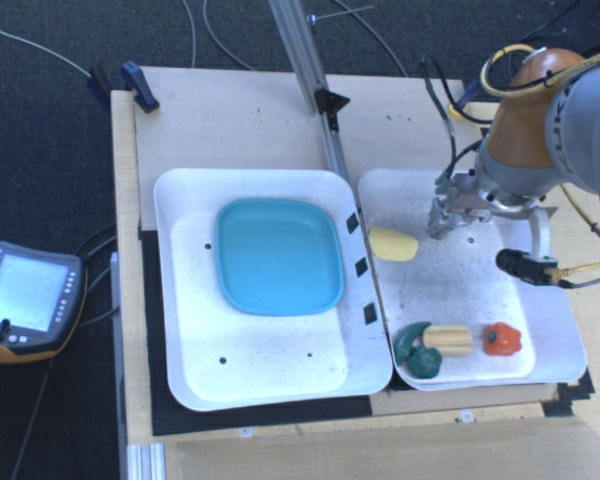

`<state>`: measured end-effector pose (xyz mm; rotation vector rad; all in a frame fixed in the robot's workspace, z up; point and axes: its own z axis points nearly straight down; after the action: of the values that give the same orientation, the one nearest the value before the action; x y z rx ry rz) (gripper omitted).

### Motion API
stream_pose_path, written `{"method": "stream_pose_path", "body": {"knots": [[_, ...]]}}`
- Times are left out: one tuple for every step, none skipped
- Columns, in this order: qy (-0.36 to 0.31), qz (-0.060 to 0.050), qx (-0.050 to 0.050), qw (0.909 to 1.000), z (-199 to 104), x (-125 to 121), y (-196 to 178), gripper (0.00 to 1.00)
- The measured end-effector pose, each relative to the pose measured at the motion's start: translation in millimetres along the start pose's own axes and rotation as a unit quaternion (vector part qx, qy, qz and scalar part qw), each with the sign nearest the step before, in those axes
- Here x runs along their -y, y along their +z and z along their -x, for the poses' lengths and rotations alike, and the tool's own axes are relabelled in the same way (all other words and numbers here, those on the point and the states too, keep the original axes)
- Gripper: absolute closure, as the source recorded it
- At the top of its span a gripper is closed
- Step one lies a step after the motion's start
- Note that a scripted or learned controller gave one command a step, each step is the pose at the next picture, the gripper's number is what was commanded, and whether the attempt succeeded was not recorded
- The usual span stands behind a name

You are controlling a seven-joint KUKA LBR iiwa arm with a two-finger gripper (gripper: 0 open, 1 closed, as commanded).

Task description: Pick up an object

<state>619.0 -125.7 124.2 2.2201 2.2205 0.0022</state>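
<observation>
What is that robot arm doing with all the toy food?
The grey and orange robot arm reaches into the right bin, its gripper hanging just right of a yellow piece. A green toy, a tan block and a red pepper lie along the near edge. A blue plate sits in the left bin.

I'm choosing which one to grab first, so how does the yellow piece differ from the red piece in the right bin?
The yellow piece is pale, smooth and rounded; the red piece is bright red-orange with a green top. The yellow piece lies alone by the bin's left wall, close to the gripper; the red piece sits at the near edge, in a row with a tan piece and a green piece. Both lie in the right bin.
</observation>
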Motion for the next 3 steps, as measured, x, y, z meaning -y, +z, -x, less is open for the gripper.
{"method": "stream_pose_path", "body": {"knots": [[0.0, 0.002, 0.0, 1.0, 2.8, 5.9, -59.9, 1.0], [0.0, 0.002, 0.0, 1.0, 6.0, -0.1, -121.8, 1.0], [0.0, 0.001, 0.0, 1.0, 6.1, -0.7, -151.6, 1.0]]}}
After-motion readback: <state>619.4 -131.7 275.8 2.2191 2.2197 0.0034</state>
